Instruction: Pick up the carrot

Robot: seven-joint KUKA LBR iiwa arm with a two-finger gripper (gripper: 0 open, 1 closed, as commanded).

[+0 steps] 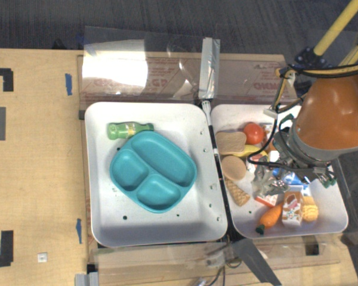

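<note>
The orange carrot (270,216) with a small green top lies near the front edge of the right bin (337,222), tilted, its tip pointing up toward the arm. My gripper (267,185) hangs low over the bin's middle, just above and slightly left of the carrot. The carrot rests on the bin floor beside a red-and-white carton (293,209). The arm's orange band (331,115) hides the bin's right rear part.
Crowded around the gripper are a red tomato (254,133), two bread slices (230,142), a banana (248,152), a waffle cone (238,192) and a corn cob (311,208). The left bin (101,219) holds a teal divided plate (153,170) and a green bottle (128,129).
</note>
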